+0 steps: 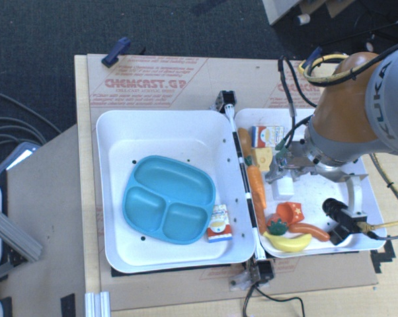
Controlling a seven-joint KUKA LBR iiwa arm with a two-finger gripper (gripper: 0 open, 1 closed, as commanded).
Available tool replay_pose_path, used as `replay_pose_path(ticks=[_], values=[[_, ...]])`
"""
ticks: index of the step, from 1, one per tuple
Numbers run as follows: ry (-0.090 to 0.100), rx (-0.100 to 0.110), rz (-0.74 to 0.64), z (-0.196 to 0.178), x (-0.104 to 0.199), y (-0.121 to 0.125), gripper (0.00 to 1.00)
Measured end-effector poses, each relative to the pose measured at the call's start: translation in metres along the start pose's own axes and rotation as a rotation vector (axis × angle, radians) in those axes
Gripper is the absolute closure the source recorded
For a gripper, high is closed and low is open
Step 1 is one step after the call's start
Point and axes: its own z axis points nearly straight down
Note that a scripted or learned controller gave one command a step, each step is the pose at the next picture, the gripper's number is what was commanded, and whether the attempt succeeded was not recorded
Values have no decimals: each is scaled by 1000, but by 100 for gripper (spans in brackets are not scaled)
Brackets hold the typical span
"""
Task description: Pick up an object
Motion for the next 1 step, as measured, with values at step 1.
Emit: replay_pose_path(ticks=[1], values=[[0,0,0,-56,62,3,100]])
